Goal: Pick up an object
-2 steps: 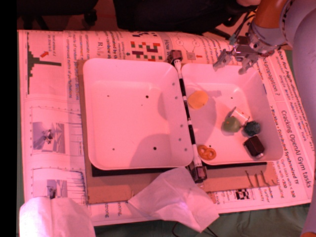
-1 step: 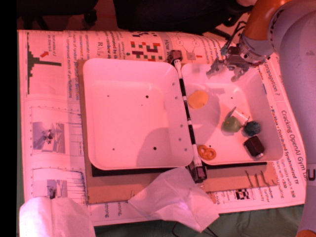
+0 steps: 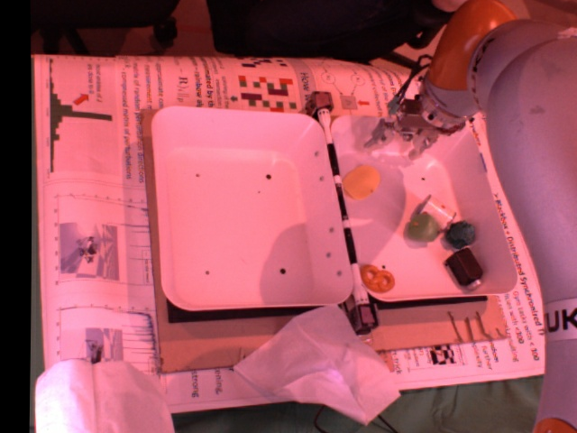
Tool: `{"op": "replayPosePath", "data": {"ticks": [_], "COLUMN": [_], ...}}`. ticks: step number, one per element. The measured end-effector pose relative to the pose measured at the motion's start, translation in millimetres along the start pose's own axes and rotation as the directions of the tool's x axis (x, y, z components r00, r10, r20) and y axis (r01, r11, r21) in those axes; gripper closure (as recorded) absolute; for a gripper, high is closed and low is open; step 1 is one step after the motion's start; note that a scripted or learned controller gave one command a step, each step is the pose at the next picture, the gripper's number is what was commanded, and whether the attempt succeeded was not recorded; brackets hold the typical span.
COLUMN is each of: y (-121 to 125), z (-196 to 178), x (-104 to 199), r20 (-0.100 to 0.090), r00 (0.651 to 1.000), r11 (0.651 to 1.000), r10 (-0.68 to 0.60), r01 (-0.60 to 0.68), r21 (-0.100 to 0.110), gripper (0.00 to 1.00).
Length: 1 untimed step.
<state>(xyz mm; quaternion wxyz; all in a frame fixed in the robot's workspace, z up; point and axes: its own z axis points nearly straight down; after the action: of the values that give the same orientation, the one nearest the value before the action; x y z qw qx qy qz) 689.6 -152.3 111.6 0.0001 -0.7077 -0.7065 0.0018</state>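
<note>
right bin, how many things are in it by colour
yellow: 1, the round piece
orange: 1, the pretzel-shaped ring
green: 1, the lump with a pale stick
dark teal: 1, the ball
dark brown: 1, the block
total: 5
The tool hangs above the bin's far end, apart from all five.

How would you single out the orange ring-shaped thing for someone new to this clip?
Start at the right bin, where the objects lie. Go to its near-left corner beside the divider: the orange ring lies there, apart from the others, with holes through it.
</note>
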Motion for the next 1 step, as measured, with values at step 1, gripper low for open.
{"op": "replayPosePath", "data": {"ticks": [1], "y": [2.6], "z": [11.6], "x": [-1.8], "r20": [-0.002], "r00": [1.0], "r11": [1.0], "r10": [-0.005], "r01": [0.005], "r21": [0.004], "gripper": [0.0]}}
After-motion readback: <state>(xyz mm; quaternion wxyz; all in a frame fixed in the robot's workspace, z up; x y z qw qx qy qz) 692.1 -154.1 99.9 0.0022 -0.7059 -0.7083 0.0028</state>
